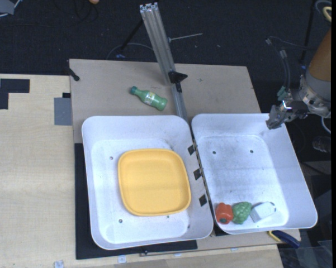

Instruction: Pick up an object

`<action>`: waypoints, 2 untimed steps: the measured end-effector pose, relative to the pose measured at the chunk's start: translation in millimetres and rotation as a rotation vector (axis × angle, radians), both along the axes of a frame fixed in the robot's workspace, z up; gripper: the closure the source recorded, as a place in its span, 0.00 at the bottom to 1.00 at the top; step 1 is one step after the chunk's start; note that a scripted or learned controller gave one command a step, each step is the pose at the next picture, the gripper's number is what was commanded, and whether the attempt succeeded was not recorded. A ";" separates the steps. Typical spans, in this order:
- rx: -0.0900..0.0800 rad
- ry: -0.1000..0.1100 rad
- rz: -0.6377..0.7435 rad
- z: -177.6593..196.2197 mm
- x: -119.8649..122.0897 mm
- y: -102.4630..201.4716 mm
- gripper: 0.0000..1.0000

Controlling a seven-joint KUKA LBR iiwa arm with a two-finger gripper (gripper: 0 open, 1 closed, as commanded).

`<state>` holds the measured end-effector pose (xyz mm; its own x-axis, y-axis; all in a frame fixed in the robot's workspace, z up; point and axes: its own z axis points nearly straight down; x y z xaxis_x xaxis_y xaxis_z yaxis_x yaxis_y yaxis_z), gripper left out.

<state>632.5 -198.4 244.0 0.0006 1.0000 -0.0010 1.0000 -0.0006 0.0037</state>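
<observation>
Jaws over right bin [240,166] rim; red piece [223,213], green piece [242,211], white piece [263,211].

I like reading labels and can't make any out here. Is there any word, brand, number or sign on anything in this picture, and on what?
No text can be read.
Green bottle on the bench behind the bins: it has a pale label band, too small and blurred to read.
Yellow plate, red, green and white objects in the right bin, gripper: no lettering visible.
</observation>
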 end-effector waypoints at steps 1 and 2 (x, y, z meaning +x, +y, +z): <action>0.000 0.001 0.000 32.1 0.2 -0.9 1.00; 0.002 0.005 0.005 18.1 7.3 57.8 1.00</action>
